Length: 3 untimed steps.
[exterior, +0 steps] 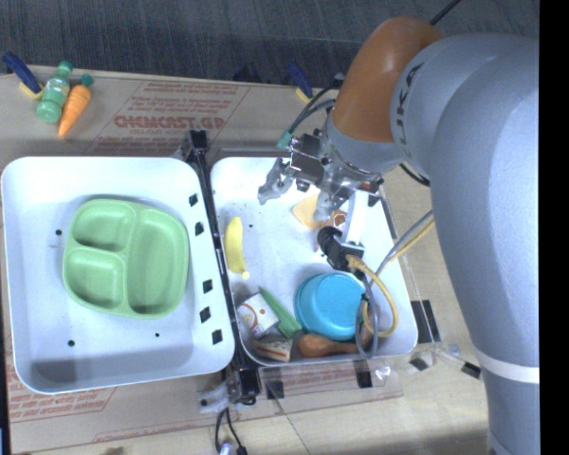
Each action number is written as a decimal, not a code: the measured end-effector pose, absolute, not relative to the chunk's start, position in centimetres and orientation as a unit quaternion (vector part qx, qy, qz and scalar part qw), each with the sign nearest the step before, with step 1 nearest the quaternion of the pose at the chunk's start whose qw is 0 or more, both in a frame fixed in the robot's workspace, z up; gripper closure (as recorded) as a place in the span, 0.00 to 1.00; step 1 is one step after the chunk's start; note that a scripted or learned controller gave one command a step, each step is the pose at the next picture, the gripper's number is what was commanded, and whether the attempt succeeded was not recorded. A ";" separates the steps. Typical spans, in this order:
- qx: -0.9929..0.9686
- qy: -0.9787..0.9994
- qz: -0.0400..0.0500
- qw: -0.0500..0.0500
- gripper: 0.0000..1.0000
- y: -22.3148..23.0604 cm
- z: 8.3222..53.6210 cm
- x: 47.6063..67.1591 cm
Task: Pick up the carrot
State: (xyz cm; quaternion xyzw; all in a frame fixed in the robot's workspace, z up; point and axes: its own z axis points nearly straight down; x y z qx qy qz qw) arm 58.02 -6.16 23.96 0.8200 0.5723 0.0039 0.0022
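The carrot [73,108] is small and orange with a green top. It lies on the cardboard beyond the far left corner of the left bin [19,183], outside both bins. My gripper [301,197] hangs over the far part of the right bin [256,171], far to the right of the carrot. Its two fingers [269,189] stand apart, open, with nothing gripped. A pale orange flat piece [305,212] lies just below them on the bin floor.
A green bottle [52,93] lies touching the carrot's left side. A green divided plate [128,254] sits in the left bin. The right bin holds a banana [234,245], a blue bowl [330,304] and several small food items [270,325] along its near edge.
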 end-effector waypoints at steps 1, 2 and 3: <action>0.931 0.364 -0.004 -0.004 0.00 1.5 19.0 65.6; 0.959 0.284 -0.006 -0.002 0.00 0.8 19.1 55.7; 0.975 0.220 -0.002 -0.002 0.00 0.7 28.8 58.0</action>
